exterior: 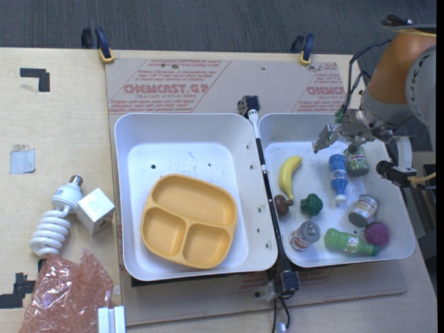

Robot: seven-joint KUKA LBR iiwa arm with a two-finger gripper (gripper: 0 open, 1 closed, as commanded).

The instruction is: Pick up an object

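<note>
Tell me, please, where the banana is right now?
The banana lies in the right bin, near its left wall, just above the brown ball and left of the blue bottle.

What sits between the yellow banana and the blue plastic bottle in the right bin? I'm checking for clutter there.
Nothing: in the camera view, bare white bin floor separates the yellow banana from the blue plastic bottle.

Grey arm point(424, 82) w/ orange band, black cables, metal-grey end effector point(345, 136).
</note>
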